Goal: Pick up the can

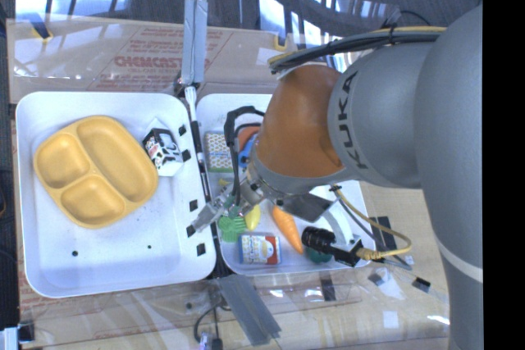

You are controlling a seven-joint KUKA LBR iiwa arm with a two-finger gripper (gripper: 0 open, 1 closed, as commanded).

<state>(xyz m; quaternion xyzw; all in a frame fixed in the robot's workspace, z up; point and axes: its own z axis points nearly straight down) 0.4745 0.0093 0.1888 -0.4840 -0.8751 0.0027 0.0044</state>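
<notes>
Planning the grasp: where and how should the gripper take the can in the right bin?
The can lies on its side near the right bin's front wall. Come from above and close across its round body, midway along; the carrot crowds its right end.

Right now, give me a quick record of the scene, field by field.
left bin: yellow divided plate, small black-and-white item beside it
right bin: can lying near the front edge, carrot, small clutter
arm: reaches over the right bin
gripper: low at the right bin's left side, just above the can
can held: no
</notes>
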